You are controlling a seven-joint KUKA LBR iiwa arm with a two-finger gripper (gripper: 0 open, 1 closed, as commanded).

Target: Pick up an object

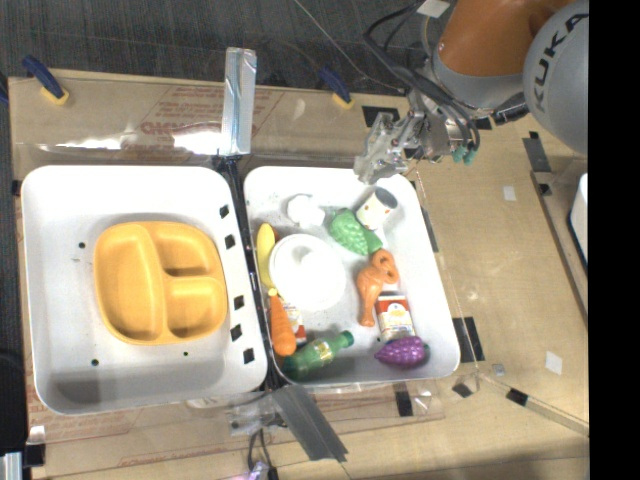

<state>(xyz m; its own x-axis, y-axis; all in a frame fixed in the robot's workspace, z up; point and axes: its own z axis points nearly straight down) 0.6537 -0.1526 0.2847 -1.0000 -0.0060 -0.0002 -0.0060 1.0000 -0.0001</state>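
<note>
My gripper hangs over the far right corner of the right bin, fingers open with nothing between them. Just below it lies a small white cup on its side. Beside the cup sits a green bumpy toy. An orange toy figure, a small bottle with an orange label and a purple grape bunch lie along the bin's right side. A white bowl, a banana, a carrot and a green bottle fill the left and front.
The left bin holds a yellow divided tray. A taped silver strip stands at the back between the bins. Cables trail behind the arm. The bench stretches to the right of the bins.
</note>
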